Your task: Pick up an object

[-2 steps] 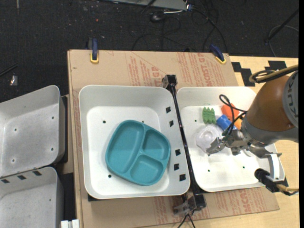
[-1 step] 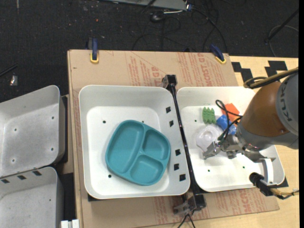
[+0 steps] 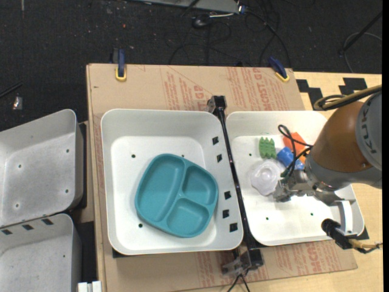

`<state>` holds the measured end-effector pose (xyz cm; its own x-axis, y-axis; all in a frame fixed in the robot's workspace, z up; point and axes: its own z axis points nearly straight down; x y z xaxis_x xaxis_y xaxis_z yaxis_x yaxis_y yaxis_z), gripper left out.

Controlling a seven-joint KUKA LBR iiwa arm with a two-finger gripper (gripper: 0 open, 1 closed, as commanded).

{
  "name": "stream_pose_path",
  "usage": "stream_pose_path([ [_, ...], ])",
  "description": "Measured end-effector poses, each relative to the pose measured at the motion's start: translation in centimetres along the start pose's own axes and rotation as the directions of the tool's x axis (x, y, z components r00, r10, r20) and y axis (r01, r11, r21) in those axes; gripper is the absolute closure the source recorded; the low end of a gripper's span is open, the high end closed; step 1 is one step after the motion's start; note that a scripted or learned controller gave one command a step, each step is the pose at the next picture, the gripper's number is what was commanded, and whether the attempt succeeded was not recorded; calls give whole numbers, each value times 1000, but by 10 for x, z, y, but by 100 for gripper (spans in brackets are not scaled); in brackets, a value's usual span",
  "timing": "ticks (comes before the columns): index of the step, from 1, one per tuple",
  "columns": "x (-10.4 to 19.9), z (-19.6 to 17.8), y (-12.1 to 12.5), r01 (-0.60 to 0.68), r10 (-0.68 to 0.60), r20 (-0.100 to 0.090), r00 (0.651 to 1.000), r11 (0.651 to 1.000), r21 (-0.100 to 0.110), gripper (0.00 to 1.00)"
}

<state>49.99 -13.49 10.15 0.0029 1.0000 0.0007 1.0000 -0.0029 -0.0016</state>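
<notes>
From the overhead camera, the arm (image 3: 346, 145) reaches in from the right, its orange band over the right bin (image 3: 255, 236), and the gripper (image 3: 284, 190) is low inside that bin, right against a clear plastic cup (image 3: 265, 179) lying near the bin's middle. How the gripper stands, wide or closed, I cannot tell; the wrist covers it, and nothing is plainly caught in it. Just behind the cup sits a green ridged block (image 3: 266, 146), and beside it, close under the arm, a blue piece (image 3: 285, 157) and an orange piece (image 3: 290, 140), with a black cable looping across them. Over in the left bin (image 3: 121, 139) lies a teal divided plate (image 3: 176, 194), three compartments up, resting flat, well apart from the gripper.
</notes>
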Motion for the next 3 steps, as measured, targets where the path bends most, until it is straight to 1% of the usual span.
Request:
stream_pose_path([
  [1, -5, -47, 8, 5, -5, 2, 1000, 1000, -6, 100],
  [2, -12, -92, 9, 4, -4, 3, 1000, 1000, -6, 100],
  [3, -12, -110, 10, 5, -5, 2, 1000, 1000, -5, 100],
])
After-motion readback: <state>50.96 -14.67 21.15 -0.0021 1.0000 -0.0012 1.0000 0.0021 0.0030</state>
